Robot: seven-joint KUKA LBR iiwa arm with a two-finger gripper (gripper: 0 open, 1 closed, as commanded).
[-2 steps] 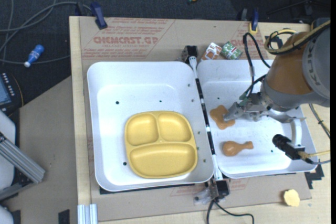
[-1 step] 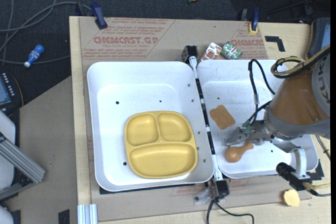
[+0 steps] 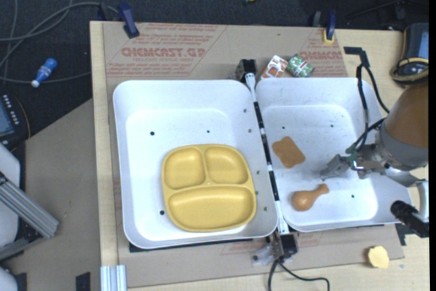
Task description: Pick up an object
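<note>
The drumstick toy [image 3: 310, 197] lies in the right bin [image 3: 300, 102], just beside the gripper [image 3: 334, 170]. It is probably light, rigid plastic; grasp its narrow handle. Gripper state: cannot tell.

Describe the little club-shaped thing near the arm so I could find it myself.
Look in the right bin, the one the arm reaches into. Near its front edge lies a tan drumstick, round at one end with a thin handle pointing toward the gripper. Its neighbour, the brown slab, is flat and darker.
</note>
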